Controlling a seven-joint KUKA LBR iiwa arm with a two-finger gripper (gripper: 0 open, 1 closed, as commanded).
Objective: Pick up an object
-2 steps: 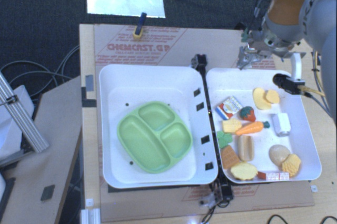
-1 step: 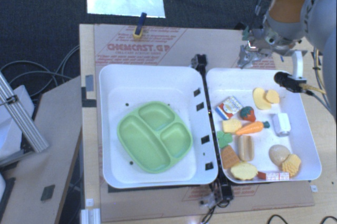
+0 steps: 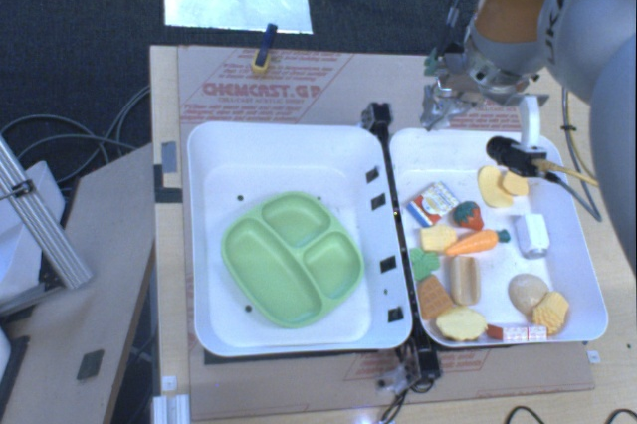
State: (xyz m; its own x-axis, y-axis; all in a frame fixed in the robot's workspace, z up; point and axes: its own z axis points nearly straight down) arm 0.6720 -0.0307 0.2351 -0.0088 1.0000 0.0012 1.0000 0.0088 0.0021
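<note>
At the upper right of the frame, I see the gripper (image 3: 439,109) hovering above the right bin (image 3: 587,298). I cannot tell the jaws' state; nothing looks picked yet, and the toy carrot (image 3: 471,242) lies among the food.

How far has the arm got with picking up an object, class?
Nothing looks picked yet: the carrot, hot dog and other toys lie in the right bin. The gripper hangs above that bin's far edge. Descent, grasp and lift remain.

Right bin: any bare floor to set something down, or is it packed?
Right bin: bare strip along the back wall, between the tool and the toy carrot. Front half crowded. Left bin: bare floor around the green tray.
</note>
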